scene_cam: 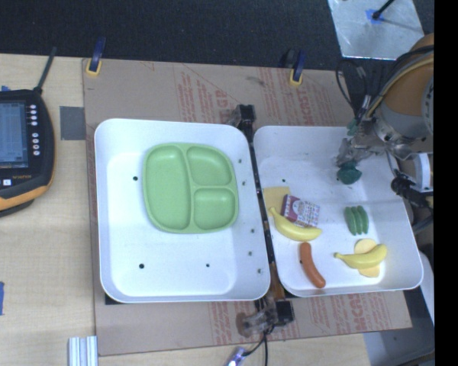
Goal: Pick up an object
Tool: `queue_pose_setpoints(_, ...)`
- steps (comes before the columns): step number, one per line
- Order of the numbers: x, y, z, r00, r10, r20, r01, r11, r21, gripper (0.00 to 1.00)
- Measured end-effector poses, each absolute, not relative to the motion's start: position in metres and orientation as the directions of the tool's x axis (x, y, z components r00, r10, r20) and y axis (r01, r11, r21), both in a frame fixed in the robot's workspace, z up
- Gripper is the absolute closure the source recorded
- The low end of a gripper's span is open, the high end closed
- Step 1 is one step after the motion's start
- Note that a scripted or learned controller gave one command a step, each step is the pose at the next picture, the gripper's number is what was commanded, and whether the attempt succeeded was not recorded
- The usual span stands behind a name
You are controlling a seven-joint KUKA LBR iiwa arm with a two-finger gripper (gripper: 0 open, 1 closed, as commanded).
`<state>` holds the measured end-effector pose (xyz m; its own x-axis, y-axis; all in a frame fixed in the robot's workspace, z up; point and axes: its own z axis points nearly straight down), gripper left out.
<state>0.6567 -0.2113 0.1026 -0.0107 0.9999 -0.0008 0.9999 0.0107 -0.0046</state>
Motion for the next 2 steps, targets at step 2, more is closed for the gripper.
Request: queue_pose_setpoints(2,0.585,-0.097,0.208,-0.006,1.0,0.0,1.0,0.006,-0.004,1.0)
